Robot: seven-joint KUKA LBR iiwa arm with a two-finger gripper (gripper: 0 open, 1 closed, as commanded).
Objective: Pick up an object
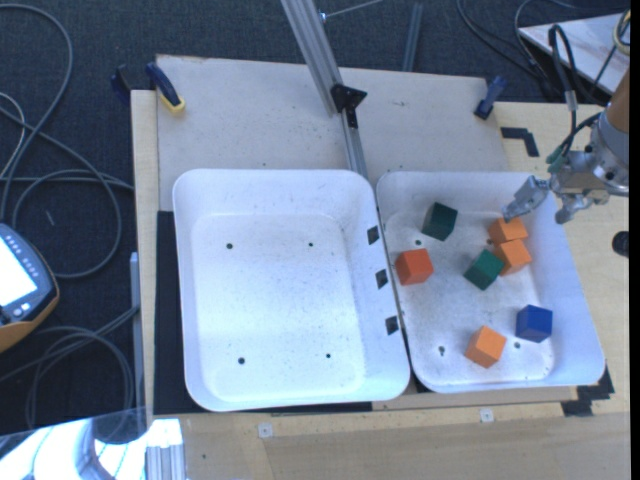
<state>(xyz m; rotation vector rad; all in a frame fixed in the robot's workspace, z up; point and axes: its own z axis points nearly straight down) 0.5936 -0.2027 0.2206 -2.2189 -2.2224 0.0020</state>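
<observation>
The right bin (560, 368) holds several small cubes. A dark green cube (439, 220) lies near the back, a red-orange cube (414, 265) at the left, and a green cube (485, 268) in the middle. Two orange cubes (507, 230) (515, 255) touch each other near the right wall. A blue cube (534, 322) and another orange cube (486, 346) sit toward the front. My gripper (545, 205) hangs over the bin's back right corner, just above and right of the upper orange cube. It is open, with nothing between its fingers.
The left bin (200, 268) stands beside the right one, with a clipped divider wall between them. A slanted metal rail (318, 48) crosses the back board. Blue clamps (165, 86) (490, 98) grip the board's corners. Cables lie on the floor around the bench.
</observation>
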